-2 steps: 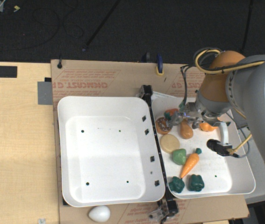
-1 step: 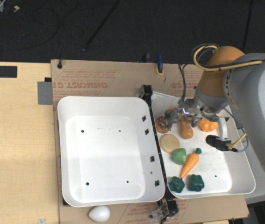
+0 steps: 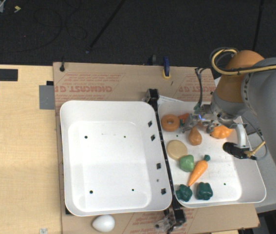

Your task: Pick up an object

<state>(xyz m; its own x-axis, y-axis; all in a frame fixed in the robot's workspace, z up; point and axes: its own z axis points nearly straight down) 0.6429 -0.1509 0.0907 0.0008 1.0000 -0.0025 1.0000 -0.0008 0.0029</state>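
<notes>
The right bin (image 3: 245,191) holds several toy foods: an orange donut (image 3: 170,123), a small red-orange piece (image 3: 184,117), a brown pear-like piece (image 3: 195,137), an orange piece (image 3: 220,131), a beige oval (image 3: 176,149), a green pepper (image 3: 186,163), a carrot (image 3: 197,172) and two dark green pieces (image 3: 184,193) (image 3: 204,191). My gripper (image 3: 201,121) is low over the far part of this bin. It sits between the red-orange piece and the orange piece, just above the brown piece. The wrist hides its tips.
The left bin (image 3: 72,130) lies beside the right one, with a black divider (image 3: 159,145) between them. A white egg (image 3: 103,223) rests on the cardboard outside the left bin's near edge. A black part with cables (image 3: 237,150) hangs off the arm over the right bin.
</notes>
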